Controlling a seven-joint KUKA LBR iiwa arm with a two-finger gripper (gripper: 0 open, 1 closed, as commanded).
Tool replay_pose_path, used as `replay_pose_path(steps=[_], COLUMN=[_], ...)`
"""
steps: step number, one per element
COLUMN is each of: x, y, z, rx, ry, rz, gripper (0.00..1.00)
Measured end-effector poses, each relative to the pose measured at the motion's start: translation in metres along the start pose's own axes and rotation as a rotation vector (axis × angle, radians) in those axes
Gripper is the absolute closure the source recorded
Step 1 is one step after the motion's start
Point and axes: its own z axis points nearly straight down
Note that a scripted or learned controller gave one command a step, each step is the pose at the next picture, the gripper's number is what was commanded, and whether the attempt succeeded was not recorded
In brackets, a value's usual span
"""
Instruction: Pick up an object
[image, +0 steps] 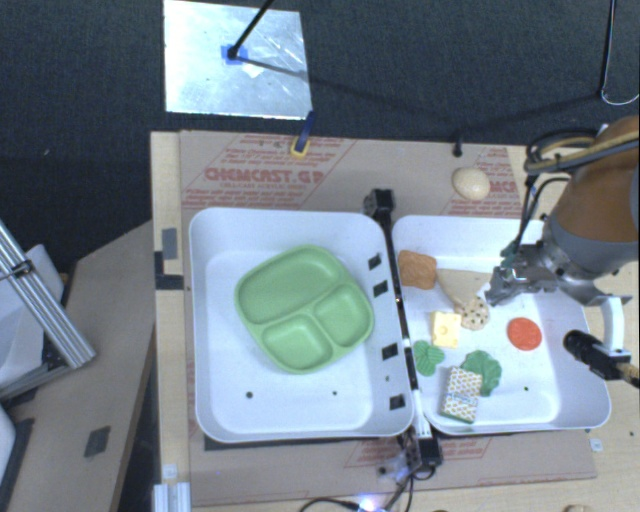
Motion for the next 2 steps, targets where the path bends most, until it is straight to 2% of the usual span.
replay_pose_path(steps=[1,2], x=[0.0,0.047], y=[0.001,0.029], z=[-0.025,-0.032], rx=[0.001,0.001], ry=[0.0,0.003], rz=[0.0,-0.006], gripper=[1.0,1.0])
